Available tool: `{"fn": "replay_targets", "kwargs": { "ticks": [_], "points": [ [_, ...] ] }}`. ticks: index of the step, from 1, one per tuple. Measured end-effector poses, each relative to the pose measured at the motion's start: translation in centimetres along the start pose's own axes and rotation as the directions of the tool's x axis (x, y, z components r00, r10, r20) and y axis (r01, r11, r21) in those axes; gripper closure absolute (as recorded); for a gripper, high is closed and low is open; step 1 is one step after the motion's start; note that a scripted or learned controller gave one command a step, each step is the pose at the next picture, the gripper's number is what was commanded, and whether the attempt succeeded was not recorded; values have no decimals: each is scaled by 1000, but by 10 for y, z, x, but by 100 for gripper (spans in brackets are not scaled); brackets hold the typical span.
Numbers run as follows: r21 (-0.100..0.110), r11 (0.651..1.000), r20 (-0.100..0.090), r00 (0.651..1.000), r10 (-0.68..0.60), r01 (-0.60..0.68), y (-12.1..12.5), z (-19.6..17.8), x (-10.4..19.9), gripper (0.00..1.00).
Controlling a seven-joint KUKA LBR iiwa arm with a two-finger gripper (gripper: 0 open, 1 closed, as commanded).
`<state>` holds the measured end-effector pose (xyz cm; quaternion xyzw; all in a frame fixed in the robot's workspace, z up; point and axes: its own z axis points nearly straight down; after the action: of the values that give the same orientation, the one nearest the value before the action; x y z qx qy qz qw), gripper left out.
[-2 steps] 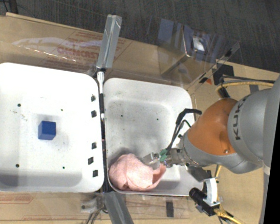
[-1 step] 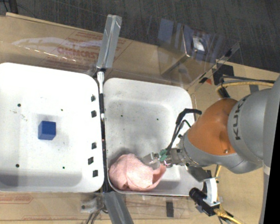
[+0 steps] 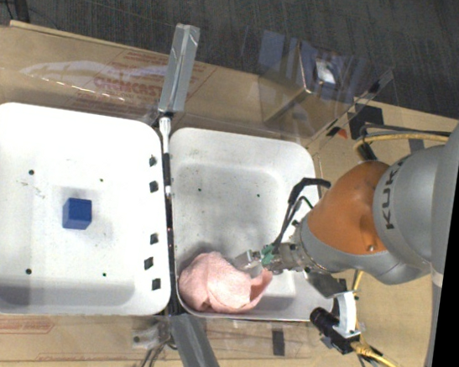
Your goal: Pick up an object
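A soft pink lump [image 3: 219,285], like crumpled cloth or foam, lies in the front part of the right bin [image 3: 240,171]. A small blue cube [image 3: 78,213] sits near the middle of the left bin [image 3: 32,142]. My gripper [image 3: 254,261] reaches down into the right bin from the right, its tip right at the upper right edge of the pink lump. The grey arm with its orange band [image 3: 348,216] looms over the bin's right wall. The tip is small and partly hidden against the pink lump.
A metal divider bar [image 3: 181,61] runs between the bins at the back, and another bracket [image 3: 194,347] sticks out at the front. A clear plastic guard [image 3: 319,89] stands behind the right bin. Cables [image 3: 374,360] trail by the arm's base.
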<state>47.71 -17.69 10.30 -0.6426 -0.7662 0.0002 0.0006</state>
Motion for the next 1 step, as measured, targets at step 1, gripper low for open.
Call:
{"fn": "replay_targets", "kwargs": {
  "ticks": [1],
  "points": [
    [0,1000,0,1000,0,0,0,0,0,0]
  ]
}}
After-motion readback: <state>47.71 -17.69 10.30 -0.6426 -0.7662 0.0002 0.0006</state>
